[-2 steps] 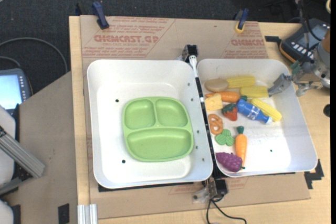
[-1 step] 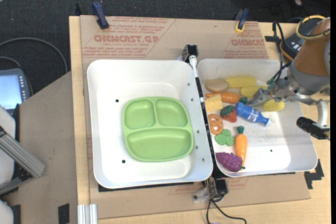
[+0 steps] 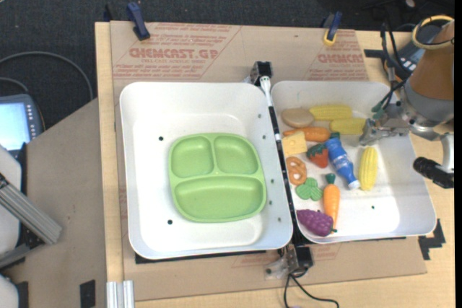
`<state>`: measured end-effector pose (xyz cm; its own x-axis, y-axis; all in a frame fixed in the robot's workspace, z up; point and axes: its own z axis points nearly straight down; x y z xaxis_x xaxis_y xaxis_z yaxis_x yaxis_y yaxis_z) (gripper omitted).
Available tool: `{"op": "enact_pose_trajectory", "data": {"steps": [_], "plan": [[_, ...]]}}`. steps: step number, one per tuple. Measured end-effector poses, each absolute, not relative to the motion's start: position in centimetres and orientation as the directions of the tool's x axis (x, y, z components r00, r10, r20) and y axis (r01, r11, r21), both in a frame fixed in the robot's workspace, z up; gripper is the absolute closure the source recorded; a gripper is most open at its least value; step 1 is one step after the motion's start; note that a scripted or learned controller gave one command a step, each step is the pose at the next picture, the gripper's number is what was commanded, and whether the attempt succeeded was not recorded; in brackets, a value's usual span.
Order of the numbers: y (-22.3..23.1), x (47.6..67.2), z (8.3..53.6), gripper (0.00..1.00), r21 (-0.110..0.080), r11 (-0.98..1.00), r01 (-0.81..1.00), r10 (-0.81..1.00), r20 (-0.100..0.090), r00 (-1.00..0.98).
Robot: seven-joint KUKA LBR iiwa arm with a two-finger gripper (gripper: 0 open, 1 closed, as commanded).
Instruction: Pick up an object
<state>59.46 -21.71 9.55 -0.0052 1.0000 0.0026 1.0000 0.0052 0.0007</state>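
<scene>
The jaws point(image 3: 377, 128) hover at the corn cob's point(image 3: 368, 167) twelve o'clock; I cannot tell their width. Crowded toys risk a glancing miss against the blue bottle point(image 3: 341, 162).

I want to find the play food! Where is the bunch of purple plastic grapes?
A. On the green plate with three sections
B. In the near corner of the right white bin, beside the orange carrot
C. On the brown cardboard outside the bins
B: the bunch of purple plastic grapes lies in the shallow white right bin, at its near left corner, next to the orange plastic carrot.
</scene>
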Motion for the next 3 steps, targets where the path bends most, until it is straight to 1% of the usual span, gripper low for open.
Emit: {"op": "enact_pose_trajectory", "data": {"steps": [1, 2, 3], "plan": [[-21.7, 59.4, 9.5, 0.0, -0.001, 0.005, 1.0, 1.0, 0.004, -0.005], [-9.3, 64.1, 8.4, 0.0, 0.003, 0.012, 1.0, 1.0, 0.003, -0.012], [-10.3, 63.7, 9.3, 1.0, -0.008, -0.001, 1.0, 1.0, 0.0, 0.001]]}}
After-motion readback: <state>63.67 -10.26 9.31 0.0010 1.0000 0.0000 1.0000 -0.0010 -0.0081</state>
